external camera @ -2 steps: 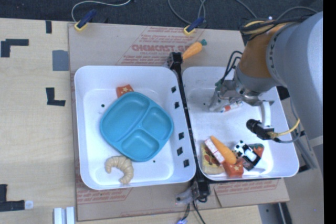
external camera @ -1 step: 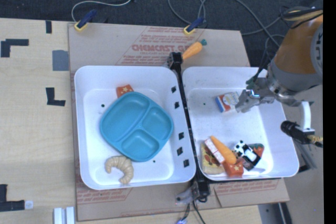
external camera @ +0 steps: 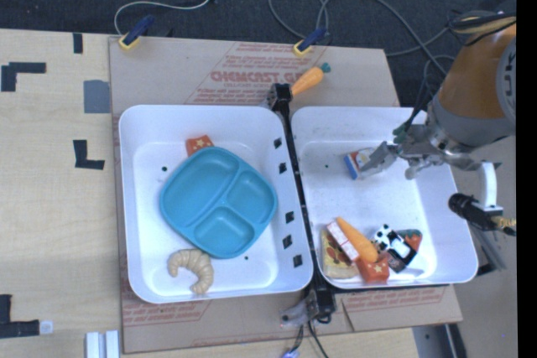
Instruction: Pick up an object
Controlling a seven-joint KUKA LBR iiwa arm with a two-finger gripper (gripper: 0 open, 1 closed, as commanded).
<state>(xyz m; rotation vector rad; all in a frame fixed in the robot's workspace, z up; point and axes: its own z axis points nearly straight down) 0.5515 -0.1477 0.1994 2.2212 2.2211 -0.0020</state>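
Gripper [external camera: 396,163] low over right bin [external camera: 436,205], fingers apart, one tip just beside a small blue-and-white packet [external camera: 356,163] on the bin floor; nothing between them. Toy food pile [external camera: 369,249] at that bin's near edge. Left bin [external camera: 134,180]: blue divided plate [external camera: 219,201], croissant [external camera: 192,267].

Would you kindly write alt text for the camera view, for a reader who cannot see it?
A grey and orange robot arm reaches from the right over the right bin, its gripper beside a small packet, with a heap of toy food near the front edge. The left bin holds a blue divided plate, a croissant and a small red item.
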